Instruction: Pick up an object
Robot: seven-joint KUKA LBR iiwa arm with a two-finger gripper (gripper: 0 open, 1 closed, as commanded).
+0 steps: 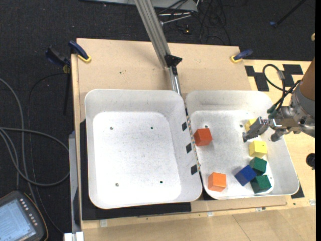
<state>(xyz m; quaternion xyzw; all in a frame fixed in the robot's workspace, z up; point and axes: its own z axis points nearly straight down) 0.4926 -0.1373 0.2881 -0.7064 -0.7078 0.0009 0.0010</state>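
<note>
A grey arm (307,92) is seen at the right edge, its rounded housing shaded brownish near the top. Black cables (279,79) are looped beside it. A silvery metal gripper (255,128) is fitted at its end, with dark, angular jaws.

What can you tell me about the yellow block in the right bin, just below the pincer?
The yellow block is a small cube, matte and plain, like painted wood or foam. It sits flat on the floor of the right bin, toward that bin's right side. The pincer hangs just above and to its left, not gripping it. A green block lies right below it, close enough that I cannot tell whether they touch. Another bit of yellow shows beside the pincer.
</note>
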